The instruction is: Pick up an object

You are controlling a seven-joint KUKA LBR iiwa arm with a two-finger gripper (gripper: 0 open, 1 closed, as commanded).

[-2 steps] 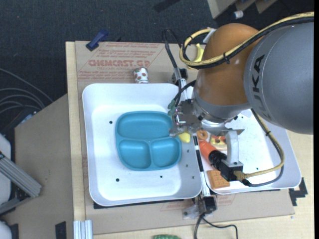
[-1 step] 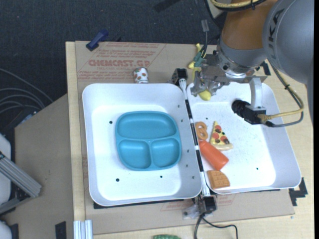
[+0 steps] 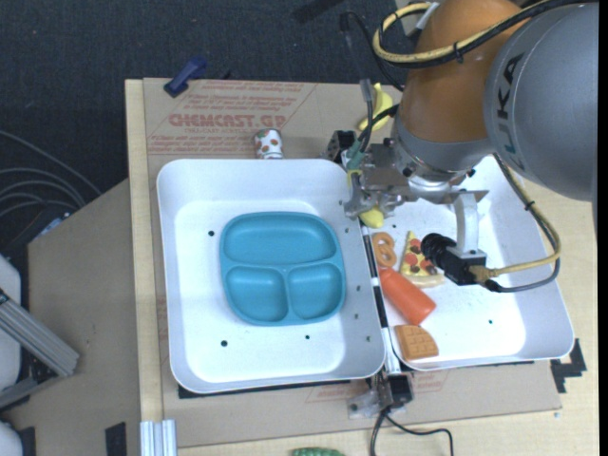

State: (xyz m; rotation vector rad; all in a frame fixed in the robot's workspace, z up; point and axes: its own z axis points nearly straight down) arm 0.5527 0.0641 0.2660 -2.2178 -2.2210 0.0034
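Below the slanted camera, two white bins sit side by side on the tabletop [image 3: 237, 112]. One blue divided plate [image 3: 282, 266] lies in the left bin [image 3: 180, 255]. Along the right bin's [image 3: 513, 321] left wall lie one pretzel [image 3: 383, 249], one pizza slice [image 3: 416, 259], one orange carrot [image 3: 408, 295] and one cracker [image 3: 415, 341]. Whether the gripper [image 3: 380, 198] is apart or together, I cannot tell.

arm [image 3: 494, 74] over right bin [image 3: 532, 335]; blue tray [image 3: 281, 266] in left bin [image 3: 190, 255].

Divided tray [image 3: 281, 278] in left bin [image 3: 180, 255], toy food [image 3: 407, 297] in right bin [image 3: 532, 321].
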